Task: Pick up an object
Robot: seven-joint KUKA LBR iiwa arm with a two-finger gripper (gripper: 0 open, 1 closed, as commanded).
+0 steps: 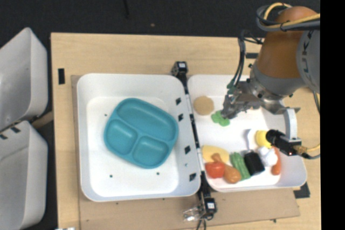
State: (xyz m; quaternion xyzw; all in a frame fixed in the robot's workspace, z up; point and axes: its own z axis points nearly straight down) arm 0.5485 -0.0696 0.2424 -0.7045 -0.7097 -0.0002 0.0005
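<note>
No legible text or labels.

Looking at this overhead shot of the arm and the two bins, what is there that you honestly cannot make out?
- End effector, camera view: too small and dark to tell how its tips stand, or whether it touches the green piece.
- Toy pile in the right bin: items overlap, so several shapes stay unclear.
- Arm: cut off by the picture's right edge.
</note>
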